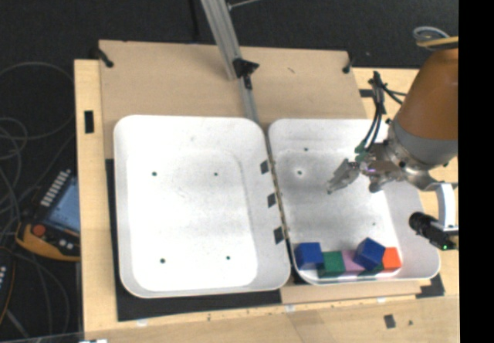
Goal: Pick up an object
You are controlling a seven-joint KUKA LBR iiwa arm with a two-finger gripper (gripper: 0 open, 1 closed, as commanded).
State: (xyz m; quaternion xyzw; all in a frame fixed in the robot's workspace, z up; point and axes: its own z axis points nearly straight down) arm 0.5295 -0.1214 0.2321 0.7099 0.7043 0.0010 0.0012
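Lying along the near wall of the right bin (309,140), blocks, blue (309,253), green (333,263), pink (352,262), blue (370,253), orange (391,258), well below the gripper (356,178), fingers spread apart, nothing between them, left bin (185,202) beside.

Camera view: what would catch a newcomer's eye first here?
The orange-banded arm reaches in from the right, its gripper over the middle of the right bin. Along that bin's near edge huddle bright blocks: two blue blocks, a green, a pink and an orange one.
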